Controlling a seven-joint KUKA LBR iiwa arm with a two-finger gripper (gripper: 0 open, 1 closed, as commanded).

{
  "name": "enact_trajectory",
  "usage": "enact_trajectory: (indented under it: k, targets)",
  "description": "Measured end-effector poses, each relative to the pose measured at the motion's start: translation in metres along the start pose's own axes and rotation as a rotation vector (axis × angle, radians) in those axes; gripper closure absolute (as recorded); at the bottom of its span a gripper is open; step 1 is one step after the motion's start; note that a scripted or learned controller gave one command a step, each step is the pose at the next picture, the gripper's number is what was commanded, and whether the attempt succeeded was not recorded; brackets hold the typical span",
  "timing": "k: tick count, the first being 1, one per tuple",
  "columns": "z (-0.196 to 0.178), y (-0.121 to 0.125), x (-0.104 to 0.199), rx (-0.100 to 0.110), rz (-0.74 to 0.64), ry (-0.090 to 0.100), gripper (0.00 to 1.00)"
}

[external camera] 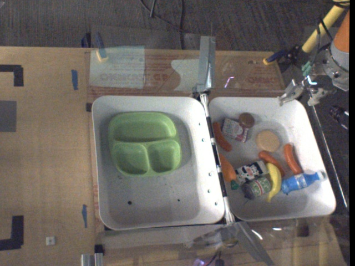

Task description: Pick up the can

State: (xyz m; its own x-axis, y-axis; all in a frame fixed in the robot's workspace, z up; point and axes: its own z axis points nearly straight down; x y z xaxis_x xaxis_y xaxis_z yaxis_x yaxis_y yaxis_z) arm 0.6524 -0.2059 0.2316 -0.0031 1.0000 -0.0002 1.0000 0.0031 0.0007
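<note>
The can (pixel 255 189) is dark green and lies on its side near the front of the right bin (pixel 316 204). It is wedged between a yellow banana (pixel 274 182) and a small black-and-white carton (pixel 250 170). My gripper (pixel 302 93) hangs over the right bin's far right corner, well away from the can. Its fingers are spread open with nothing between them.
Around the can lie a blue bottle (pixel 299 182), three red sausages (pixel 222 137) (pixel 270 159) (pixel 292 158), an orange carrot (pixel 227 169), a tan disc (pixel 269 141), a pink box (pixel 235 129) and a brown disc (pixel 247 119). A green divided plate (pixel 145 143) sits in the left bin (pixel 161 209).
</note>
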Motion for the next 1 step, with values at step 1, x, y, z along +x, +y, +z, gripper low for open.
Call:
enact_trajectory:
  k: [1]
  targets:
    - [0.0449,0.0150,0.0257,0.001,0.028,-0.001,0.00]
